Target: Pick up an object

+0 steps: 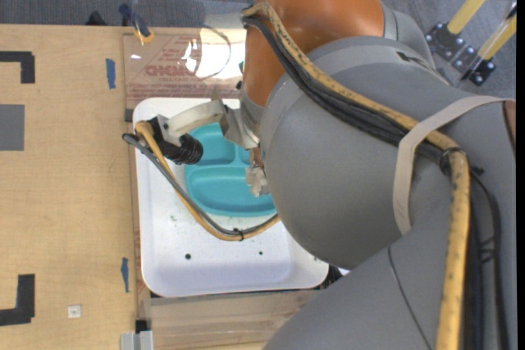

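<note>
A teal plastic object (220, 176) with a moulded, dish-like shape lies in the white bin (176, 254), toward its right side. The grey arm with its orange band (312, 4) reaches over the bin from the right and hides most of it. The gripper (246, 145) hangs right above the teal object's upper edge, its white body pointing left. A small pale piece (257, 179) shows beside the arm over the teal object; what it is cannot be made out.
A yellow-and-black cable (176, 184) loops from the wrist across the bin floor. A clear plastic sheet with red print (176, 61) lies behind the bin. The tan bench top (61, 176) stretches to the left, marked with black and blue tape.
</note>
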